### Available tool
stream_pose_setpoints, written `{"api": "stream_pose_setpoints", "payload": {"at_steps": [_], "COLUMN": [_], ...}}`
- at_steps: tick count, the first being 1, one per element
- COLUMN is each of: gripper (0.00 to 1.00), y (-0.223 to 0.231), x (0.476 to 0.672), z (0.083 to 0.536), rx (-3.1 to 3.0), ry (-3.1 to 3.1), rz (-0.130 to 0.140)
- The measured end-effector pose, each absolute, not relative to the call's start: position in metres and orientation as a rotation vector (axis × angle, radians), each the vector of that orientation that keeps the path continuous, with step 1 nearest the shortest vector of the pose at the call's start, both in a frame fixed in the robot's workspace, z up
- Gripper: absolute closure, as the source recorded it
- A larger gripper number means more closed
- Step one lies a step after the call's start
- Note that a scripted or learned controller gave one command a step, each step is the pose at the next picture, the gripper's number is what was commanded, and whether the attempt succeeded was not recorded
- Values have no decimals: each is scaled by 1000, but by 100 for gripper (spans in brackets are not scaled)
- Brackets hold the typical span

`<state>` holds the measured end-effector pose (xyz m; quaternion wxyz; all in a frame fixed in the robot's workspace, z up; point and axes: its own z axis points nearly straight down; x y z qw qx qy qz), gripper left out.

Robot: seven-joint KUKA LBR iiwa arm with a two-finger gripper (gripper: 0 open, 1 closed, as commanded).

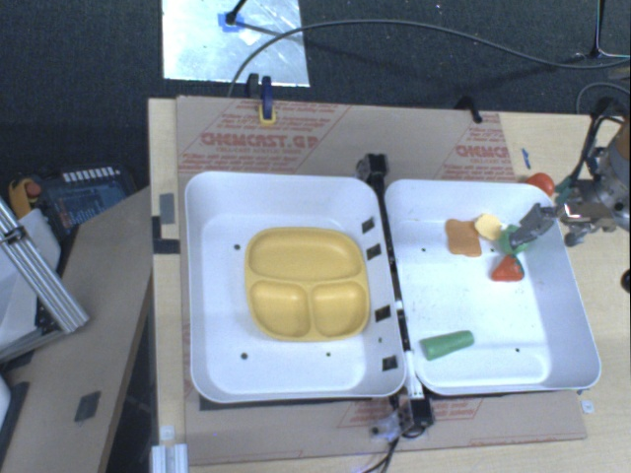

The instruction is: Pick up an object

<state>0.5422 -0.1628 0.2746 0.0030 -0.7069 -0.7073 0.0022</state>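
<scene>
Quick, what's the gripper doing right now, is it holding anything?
Gripper: low over the right bin, among the small toys near the red piece; whether it is open, closed or holding anything cannot be told.

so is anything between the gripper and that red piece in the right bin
Nothing visible. The gripper hangs just above the red piece, with bare bin floor between them. The yellow piece and orange piece lie off to its left.
</scene>
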Motion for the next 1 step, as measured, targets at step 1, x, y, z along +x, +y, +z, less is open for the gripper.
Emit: {"api": "stream_pose_setpoints", "payload": {"at_steps": [1], "gripper": [0], "y": [-163], "x": [544], "z": [279], "rx": [-2219], "ry": [-2226], "rz": [-1]}}
